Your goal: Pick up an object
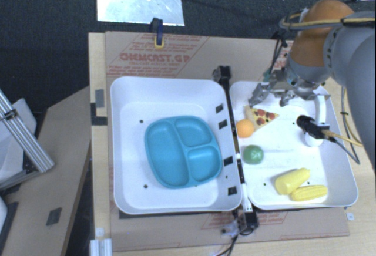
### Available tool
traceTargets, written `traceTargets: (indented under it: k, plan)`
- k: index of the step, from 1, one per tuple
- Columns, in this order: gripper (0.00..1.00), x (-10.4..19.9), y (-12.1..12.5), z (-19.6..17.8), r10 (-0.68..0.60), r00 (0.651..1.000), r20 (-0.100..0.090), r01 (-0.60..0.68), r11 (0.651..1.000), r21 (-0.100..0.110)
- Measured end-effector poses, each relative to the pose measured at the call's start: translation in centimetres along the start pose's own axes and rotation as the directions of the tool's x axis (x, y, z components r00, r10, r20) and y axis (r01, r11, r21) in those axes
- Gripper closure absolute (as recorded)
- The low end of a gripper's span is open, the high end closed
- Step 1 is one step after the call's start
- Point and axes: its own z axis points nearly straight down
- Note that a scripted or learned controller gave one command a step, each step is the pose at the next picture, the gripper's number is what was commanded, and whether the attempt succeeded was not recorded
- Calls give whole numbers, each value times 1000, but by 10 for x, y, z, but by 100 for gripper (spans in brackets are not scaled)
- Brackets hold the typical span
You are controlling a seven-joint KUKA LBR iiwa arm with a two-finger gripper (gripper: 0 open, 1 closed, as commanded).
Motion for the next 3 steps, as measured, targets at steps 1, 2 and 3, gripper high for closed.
traceTargets:
  k: [1,2,3]
  plan:
    - [100,0,2,-14,0,1000,1,0,1000,-5]
    - [100,-10,6,-68,1,1000,1,-1,1000,-7]
    - [100,-10,7,-112,-3,1000,1,3,1000,-8]
